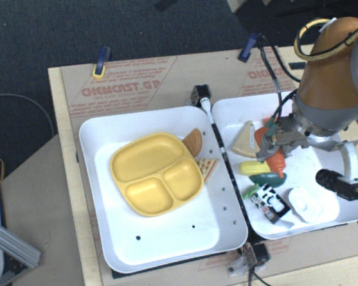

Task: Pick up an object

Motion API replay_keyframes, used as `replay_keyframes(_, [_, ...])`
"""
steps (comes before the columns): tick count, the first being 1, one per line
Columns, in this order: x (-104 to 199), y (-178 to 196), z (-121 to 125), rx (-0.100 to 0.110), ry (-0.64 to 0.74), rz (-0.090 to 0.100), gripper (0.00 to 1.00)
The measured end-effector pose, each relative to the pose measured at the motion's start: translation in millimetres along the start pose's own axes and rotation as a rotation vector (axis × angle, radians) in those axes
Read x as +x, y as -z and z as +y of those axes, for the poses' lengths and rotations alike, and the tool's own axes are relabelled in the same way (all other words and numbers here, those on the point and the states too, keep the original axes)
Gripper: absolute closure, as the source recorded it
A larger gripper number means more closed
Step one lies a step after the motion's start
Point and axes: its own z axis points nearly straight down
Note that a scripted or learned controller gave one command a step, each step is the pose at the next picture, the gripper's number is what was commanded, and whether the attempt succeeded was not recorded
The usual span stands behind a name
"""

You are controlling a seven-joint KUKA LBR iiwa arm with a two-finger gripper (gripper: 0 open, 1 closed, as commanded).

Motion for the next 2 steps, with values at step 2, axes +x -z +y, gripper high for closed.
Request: replay_keyframes(2, [15.2,2.2,-2.9,0.000,-0.001,0.000,1.00])
